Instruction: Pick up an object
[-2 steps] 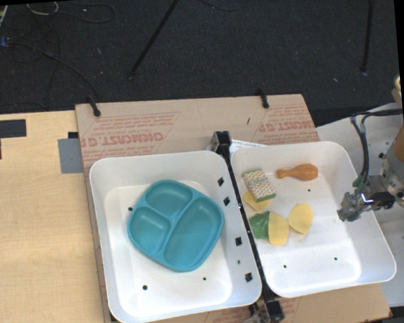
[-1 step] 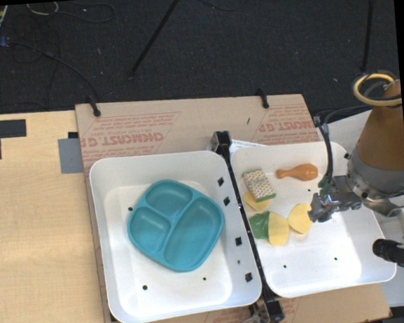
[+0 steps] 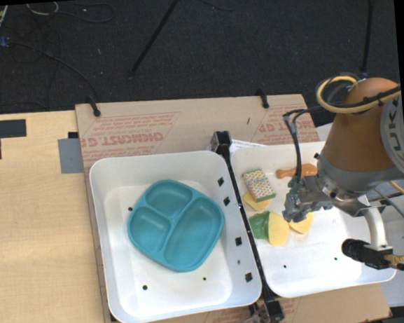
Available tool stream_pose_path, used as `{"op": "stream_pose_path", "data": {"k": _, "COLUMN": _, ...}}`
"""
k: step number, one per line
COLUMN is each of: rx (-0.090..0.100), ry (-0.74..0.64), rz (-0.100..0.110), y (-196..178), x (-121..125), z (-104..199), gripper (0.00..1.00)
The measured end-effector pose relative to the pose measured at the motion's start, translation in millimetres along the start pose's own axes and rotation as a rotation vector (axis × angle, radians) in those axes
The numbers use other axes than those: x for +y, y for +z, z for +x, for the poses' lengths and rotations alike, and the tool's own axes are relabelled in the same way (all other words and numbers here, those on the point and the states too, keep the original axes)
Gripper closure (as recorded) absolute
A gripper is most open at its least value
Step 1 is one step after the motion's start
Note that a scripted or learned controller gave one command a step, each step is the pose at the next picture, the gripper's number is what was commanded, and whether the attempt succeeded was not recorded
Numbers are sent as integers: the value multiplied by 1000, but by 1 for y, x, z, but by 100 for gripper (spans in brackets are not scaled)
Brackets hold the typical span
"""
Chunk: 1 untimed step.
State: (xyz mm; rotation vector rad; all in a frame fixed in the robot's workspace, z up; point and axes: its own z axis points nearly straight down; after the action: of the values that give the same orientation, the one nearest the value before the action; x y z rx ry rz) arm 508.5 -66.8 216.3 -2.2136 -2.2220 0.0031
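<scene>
Left bin [image 3: 122, 298]: teal divided plate [image 3: 176, 223] centred, bare floor all round. Right bin [image 3: 317, 277]: open floor toward 6 o'clock. Gripper [image 3: 295, 207] low at the cluster's 3 o'clock; finger state cannot be told. Patterned block [image 3: 259, 183] at 12, long axis 11–5; green piece [image 3: 260, 223] and yellow piece [image 3: 278, 232] at 6.

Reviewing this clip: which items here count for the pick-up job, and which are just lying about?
For the job:
- gripper, low in the right bin
- yellow pieces beside it
- green piece
- patterned block
- orange piece

Lying about:
- teal divided plate in the left bin
- cardboard sheet under both bins
</scene>
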Motion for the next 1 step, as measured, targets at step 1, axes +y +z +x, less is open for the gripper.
{"op": "stream_pose_path", "data": {"k": 1, "rx": 0, "ry": -1, "rz": -3, "y": -8, "x": 19, "z": 48, "gripper": 100}}
